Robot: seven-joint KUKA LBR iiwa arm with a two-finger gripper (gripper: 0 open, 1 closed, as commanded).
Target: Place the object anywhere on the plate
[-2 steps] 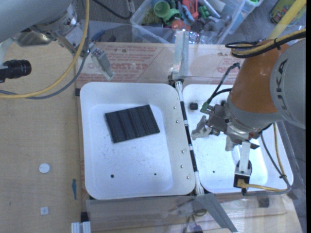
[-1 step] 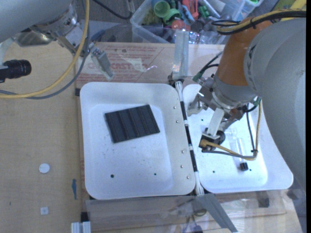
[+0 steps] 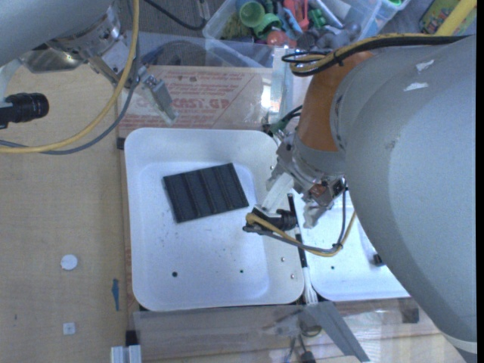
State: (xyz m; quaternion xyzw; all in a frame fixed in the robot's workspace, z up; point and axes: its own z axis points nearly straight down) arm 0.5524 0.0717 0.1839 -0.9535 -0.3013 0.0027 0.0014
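Observation:
The plate [image 3: 206, 191] is a dark grey ridged rectangle lying flat in the upper middle of the left white bin [image 3: 151, 225]. My gripper [image 3: 291, 210] hangs over that bin's right rim, just right of the plate and apart from it, under the orange-banded wrist [image 3: 325, 104]. A small black and yellow piece [image 3: 266, 223] sticks out to the left below the gripper. A thin black rod shape [image 3: 297, 240] runs down along the rim beneath it. I cannot tell whether either one is the object or a part of the gripper.
The arm's big grey body [image 3: 423, 165] covers most of the right bin [image 3: 355, 278]. A clear tub of colourful toys [image 3: 302, 10] and a cardboard sheet [image 3: 204, 97] lie behind the bins. Two dark specks [image 3: 175, 274] sit on the left bin's floor.

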